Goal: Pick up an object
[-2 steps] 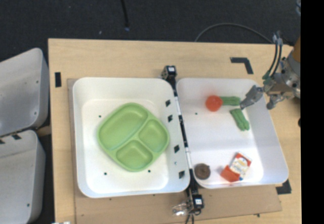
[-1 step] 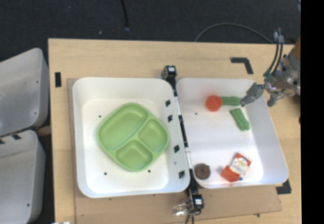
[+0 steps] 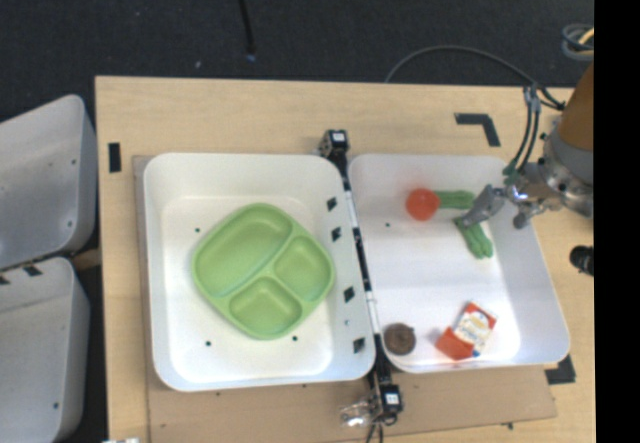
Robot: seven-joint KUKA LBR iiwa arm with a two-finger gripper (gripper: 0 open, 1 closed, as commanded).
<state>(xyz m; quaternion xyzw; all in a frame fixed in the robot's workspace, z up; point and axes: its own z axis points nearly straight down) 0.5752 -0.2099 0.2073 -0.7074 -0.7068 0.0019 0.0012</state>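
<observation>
From above, the wooden desk (image 3: 120,121) carries two white bins. The left white bin (image 3: 170,351) holds a green three-compartment plastic plate (image 3: 262,271). The right white bin (image 3: 530,301) holds a red ball (image 3: 422,203) touching a green bent plastic piece (image 3: 470,221), a brown round disc (image 3: 400,338) and a red-and-white packet (image 3: 468,331). The grey pincer (image 3: 480,213) sits over the green piece; whether its fingers are spread or closed I cannot tell.

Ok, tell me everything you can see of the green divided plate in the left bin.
The green divided plate is pale lime and looks like smooth plastic. It has a rounded outline and three sunken compartments: one long one along its upper left, two smaller ones to the right and bottom. It lies flat, turned at a slant, near the middle of the left bin, resting on the floor. Nothing else touches it.
</observation>
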